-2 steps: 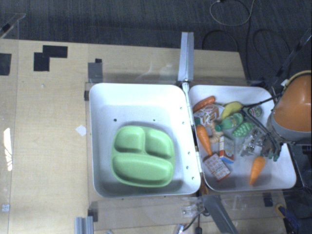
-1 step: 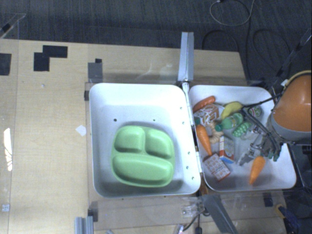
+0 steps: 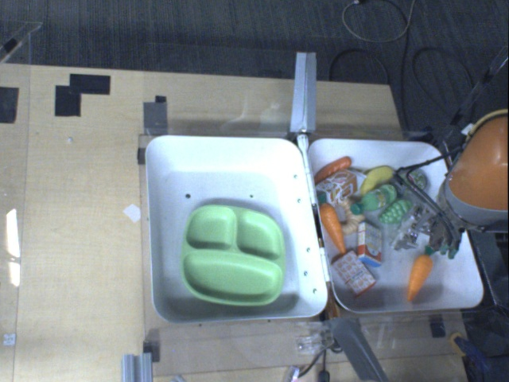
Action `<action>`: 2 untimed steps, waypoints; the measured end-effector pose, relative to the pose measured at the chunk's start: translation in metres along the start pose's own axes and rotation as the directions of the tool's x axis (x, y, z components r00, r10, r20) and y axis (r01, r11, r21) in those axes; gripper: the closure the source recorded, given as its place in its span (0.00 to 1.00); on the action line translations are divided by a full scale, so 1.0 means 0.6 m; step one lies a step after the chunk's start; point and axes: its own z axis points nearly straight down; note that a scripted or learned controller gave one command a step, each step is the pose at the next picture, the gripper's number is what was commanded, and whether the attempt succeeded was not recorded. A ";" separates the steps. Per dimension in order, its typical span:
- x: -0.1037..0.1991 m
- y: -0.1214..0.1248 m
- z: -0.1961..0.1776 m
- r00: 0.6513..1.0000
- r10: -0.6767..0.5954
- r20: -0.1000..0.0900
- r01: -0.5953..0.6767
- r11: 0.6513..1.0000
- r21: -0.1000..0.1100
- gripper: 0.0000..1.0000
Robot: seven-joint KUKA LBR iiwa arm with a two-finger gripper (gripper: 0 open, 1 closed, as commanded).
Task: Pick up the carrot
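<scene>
Two orange carrots lie in the right bin (image 3: 469, 293). One carrot (image 3: 331, 228) rests along the bin's left wall. The other carrot (image 3: 418, 277) lies near the front right, its green top pointing toward the arm. My gripper (image 3: 427, 235) hangs low over the bin just above and behind that second carrot's leafy end, partly lost in cables and clutter. Nothing can be seen held in it. The arm's orange band (image 3: 483, 165) sits at the right edge.
The right bin also holds a red sausage (image 3: 333, 168), a yellow banana (image 3: 378, 177), green toy vegetables (image 3: 390, 209) and a small printed box (image 3: 353, 270). A green divided plate (image 3: 235, 253) lies in the left bin (image 3: 171, 173).
</scene>
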 end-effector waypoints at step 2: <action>0.055 0.007 0.038 0.999 -0.035 -0.012 0.035 0.999 0.006 0.00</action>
